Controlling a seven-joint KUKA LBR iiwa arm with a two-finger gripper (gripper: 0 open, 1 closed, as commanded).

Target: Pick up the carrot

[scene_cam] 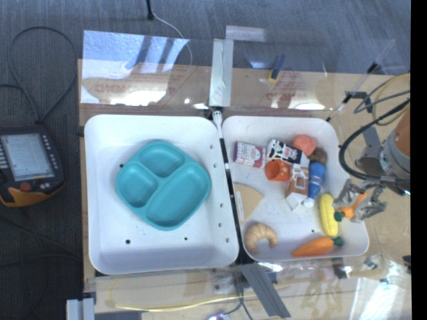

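Camera view shows the carrot (313, 247) lying flat near the front edge of the right bin (283, 260), its green top pointing right, just beside the banana (327, 214). It looks like a light, stiff, smooth toy, so a pinch across its thicker middle should hold best. The end effector (358, 204) sits at the bin's right rim; whether it is spread or closed I cannot tell. A croissant (261, 234), cartons and a bottle share that bin. The left bin (100, 245) holds a teal divided plate (163, 184).
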